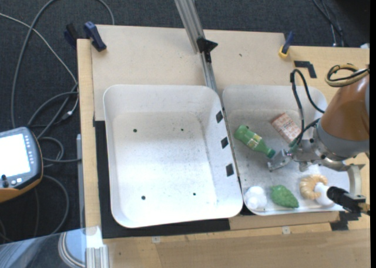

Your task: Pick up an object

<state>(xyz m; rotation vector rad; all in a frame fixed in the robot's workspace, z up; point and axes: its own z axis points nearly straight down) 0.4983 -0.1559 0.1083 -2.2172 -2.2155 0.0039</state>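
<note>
In the camera view, the gripper (281,160) is low in the right bin (258,99), at the frame's right. Whether its fingers are open or closed cannot be told. A green bottle (252,139) lies tilted just left of it, its dark cap end near the fingertips. A pinkish packet (285,124) sits above, a green leafy piece (284,196) below, beside a white round object (256,197). The left bin (161,155) rests on a pale wooden bench (153,55) over dark carpet (41,2).

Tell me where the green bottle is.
The green bottle lies tilted in the right bin, toward its left-middle, left of the pink packet and above the green leafy piece.
</note>
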